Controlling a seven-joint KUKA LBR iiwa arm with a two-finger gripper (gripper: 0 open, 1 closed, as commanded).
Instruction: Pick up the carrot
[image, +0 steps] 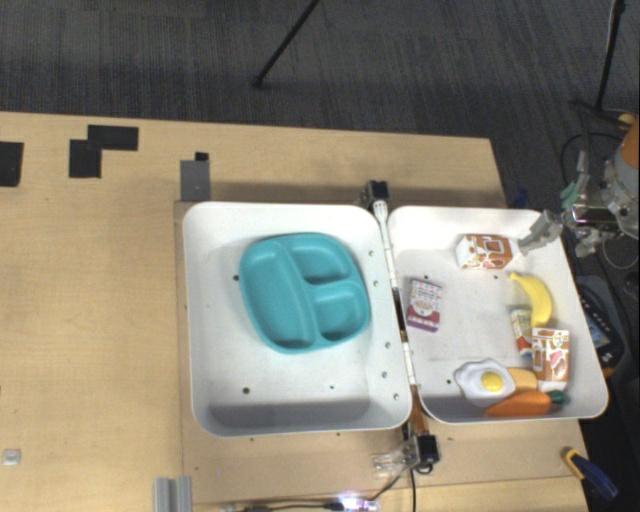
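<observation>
Grey metal tool (548, 228), cables, orange band above.

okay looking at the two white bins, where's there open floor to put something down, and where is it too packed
Free: the left bin floor around the teal divided plate, widest toward its near wall. In the right bin, the middle patch between the purple carton and the banana. Crowded: the near right corner, where carrot, fried egg and a snack box bunch together.

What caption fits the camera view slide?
Gripper poised at right bin's far corner; orange carrot lies against its near wall.
</observation>
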